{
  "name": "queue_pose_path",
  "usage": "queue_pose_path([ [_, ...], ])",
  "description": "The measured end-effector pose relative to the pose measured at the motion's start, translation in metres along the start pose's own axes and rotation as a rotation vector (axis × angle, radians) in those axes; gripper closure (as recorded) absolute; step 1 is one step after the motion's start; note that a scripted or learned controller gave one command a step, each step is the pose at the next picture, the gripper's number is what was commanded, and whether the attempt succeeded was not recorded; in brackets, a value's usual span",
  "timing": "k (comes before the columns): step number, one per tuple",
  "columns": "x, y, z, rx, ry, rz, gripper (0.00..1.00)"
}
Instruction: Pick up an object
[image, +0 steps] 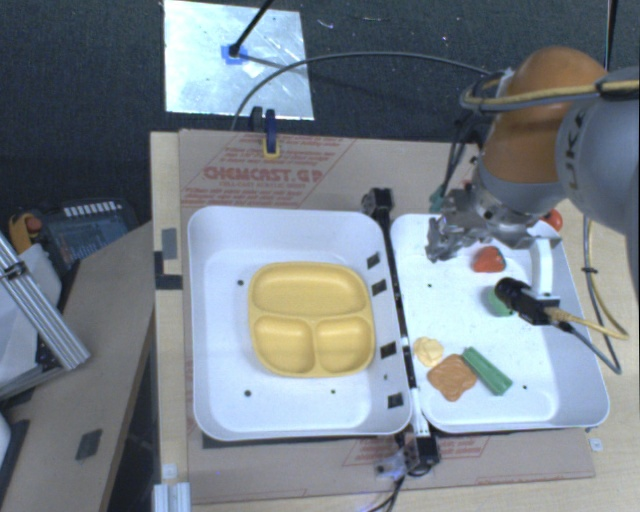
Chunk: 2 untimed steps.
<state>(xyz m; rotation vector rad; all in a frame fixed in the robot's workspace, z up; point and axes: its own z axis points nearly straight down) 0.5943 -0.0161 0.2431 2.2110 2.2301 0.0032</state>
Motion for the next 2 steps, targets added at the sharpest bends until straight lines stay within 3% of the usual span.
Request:
queue_pose_path([
  [2,0.103,0.038,-0.005,-0.002,0.0,0.001,1.0],
])
